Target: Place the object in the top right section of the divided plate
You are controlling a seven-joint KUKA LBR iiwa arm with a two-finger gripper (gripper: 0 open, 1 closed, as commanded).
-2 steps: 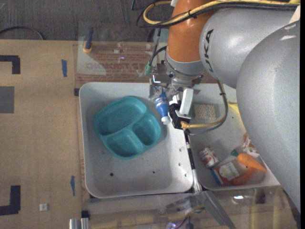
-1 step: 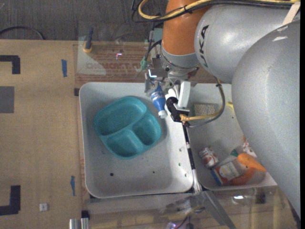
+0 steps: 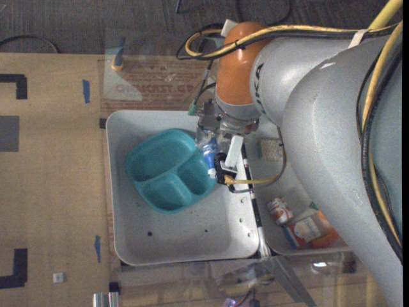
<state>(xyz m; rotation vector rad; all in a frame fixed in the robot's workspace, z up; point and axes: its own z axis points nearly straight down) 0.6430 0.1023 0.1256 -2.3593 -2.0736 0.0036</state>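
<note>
A teal divided plate [image 3: 167, 169] lies in the left white bin [image 3: 185, 238], towards its upper half. My gripper [image 3: 214, 147] hangs from the grey arm with the orange band, over the plate's right edge. A small blue object with a white end [image 3: 209, 156] sits right at the gripper, above the plate's right-hand section near the rim. Whether it is held or resting on the plate is hidden by the wrist.
The right bin [image 3: 271, 238] holds a small red-and-white can [image 3: 279, 210], an orange-and-white box [image 3: 311, 228] and a speckled pad [image 3: 271, 149]. The arm covers most of that bin. The bins' shared wall [image 3: 254, 203] runs just right of the gripper.
</note>
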